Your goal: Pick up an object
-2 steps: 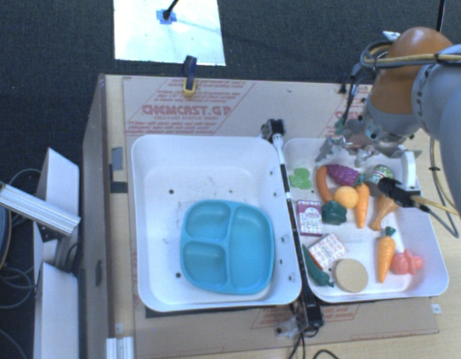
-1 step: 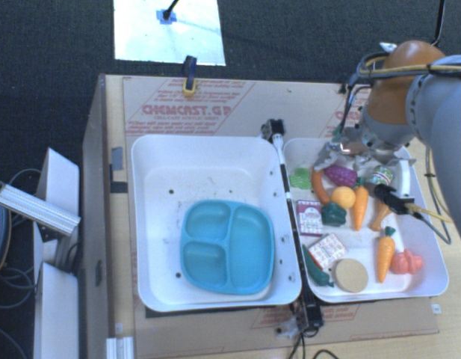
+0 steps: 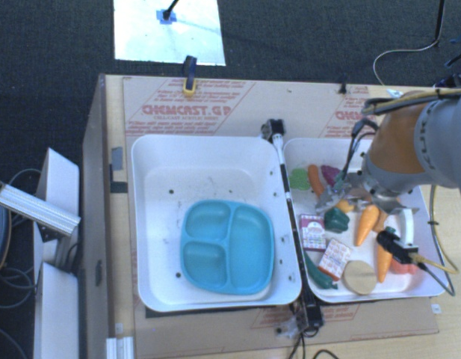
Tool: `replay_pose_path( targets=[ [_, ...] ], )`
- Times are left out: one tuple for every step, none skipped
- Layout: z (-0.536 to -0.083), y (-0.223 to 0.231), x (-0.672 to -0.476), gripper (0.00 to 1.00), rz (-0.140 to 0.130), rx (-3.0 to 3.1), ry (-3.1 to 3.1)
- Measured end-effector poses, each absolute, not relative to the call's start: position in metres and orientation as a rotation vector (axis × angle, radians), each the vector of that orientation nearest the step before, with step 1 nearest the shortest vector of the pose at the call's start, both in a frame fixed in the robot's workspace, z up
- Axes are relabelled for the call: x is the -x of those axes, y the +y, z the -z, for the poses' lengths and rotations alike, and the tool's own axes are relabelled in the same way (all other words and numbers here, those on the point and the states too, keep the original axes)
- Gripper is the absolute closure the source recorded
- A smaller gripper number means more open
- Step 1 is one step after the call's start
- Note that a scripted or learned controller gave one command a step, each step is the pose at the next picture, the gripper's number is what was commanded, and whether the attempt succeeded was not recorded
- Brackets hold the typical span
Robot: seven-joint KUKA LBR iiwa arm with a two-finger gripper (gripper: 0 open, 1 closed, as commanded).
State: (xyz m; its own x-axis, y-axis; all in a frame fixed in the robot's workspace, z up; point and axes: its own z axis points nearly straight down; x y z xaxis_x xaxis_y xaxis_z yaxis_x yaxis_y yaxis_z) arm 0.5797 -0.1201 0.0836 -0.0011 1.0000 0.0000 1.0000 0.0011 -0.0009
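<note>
While the arm (image 3: 421, 137) reaches in over the right-hand bin (image 3: 428, 294), its gripper (image 3: 336, 198) hangs low among the toys heaped there, and whether it is released or clenched cannot be told, because the wrist and clutter hide that part. Taking the right-hand bin as the landmark, a dark green piece (image 3: 336, 219) lies near its middle, just beside the gripper. An orange carrot (image 3: 367, 224) lies tilted next to the green piece, toward the bin's near side, and a second carrot (image 3: 382, 260) lies a little nearer still. A round tan disc (image 3: 359, 277) rests by the bin's near rim. Two small printed cards (image 3: 314, 232) and (image 3: 335, 257) lie along the bin's left side, close to the divider. A pale green piece (image 3: 299, 178) and a thin orange piece (image 3: 314, 178) sit toward its far-left corner. Left of this bin, the other bin (image 3: 163, 155) holds a blue sectioned tray (image 3: 229, 248), lying flat.
</note>
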Motion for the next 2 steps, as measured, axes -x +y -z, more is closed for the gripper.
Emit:
replay_pose_path(
  targets=[
    [-0.096,-0.120,-0.582,1.00,0.005,2.221,-2.227],
    [-0.186,-0.010,-0.619,1.00,0.007,2.218,-2.228]
  ],
)
